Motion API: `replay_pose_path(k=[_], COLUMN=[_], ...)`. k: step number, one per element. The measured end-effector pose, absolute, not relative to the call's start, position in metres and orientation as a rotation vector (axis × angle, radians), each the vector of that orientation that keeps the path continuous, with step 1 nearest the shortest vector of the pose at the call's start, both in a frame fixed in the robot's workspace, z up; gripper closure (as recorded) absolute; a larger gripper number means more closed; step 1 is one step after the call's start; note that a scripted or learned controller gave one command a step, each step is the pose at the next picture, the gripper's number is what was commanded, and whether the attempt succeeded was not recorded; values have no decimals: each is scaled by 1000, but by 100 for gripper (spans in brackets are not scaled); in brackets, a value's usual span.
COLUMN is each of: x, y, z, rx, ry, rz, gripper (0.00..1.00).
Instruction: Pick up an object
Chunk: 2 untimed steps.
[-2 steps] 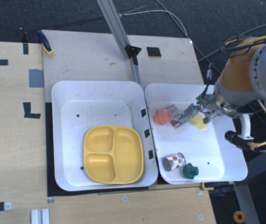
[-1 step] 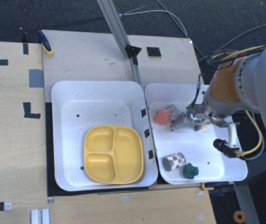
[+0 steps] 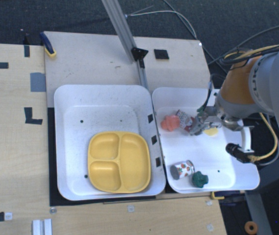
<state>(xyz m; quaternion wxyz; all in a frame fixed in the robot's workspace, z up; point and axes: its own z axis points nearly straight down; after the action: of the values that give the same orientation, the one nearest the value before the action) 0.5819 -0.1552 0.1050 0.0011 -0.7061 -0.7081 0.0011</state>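
Claw (image 3: 198, 125) sits low inside the right bin (image 3: 227, 177), down among a small cluster of things near that bin's upper middle, hanging from the grey arm with its orange band (image 3: 237, 84). Its tips are buried in the clutter, and whether they are spread or pinched on something I cannot tell from this slanted view.

Right at the claw lies a small striped packet (image 3: 183, 117), seemingly touching it, and just on the claw's other side, toward the arm, a little yellow piece (image 3: 211, 130) peeks out. Just beyond the packet, to the claw's left as the camera sees it, rests a round pinkish-orange object (image 3: 169, 123).

Farther from the claw, toward the bin's lower edge, a small white can with red markings (image 3: 182, 169) lies on its side, with a dark green lump (image 3: 200, 179) just beside it. Both are well apart from the claw.

Farthest off, in the left bin (image 3: 70, 102), a yellow divided plate (image 3: 119, 161) lies flat.

As a judgement, the task is at the grasp itself: the approach and descent look done, with the packet the likeliest target. Nothing is visibly lifted; every object appears to rest on the bin floor. Closing firmly on one thing and raising it clear are what remain.
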Motion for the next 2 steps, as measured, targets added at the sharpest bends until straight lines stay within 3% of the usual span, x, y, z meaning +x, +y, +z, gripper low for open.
replay_pose_path(k=[2], x=[586], y=[-160], z=[215], rx=[-2223], ry=[-2225], rz=[-2], gripper=[100])
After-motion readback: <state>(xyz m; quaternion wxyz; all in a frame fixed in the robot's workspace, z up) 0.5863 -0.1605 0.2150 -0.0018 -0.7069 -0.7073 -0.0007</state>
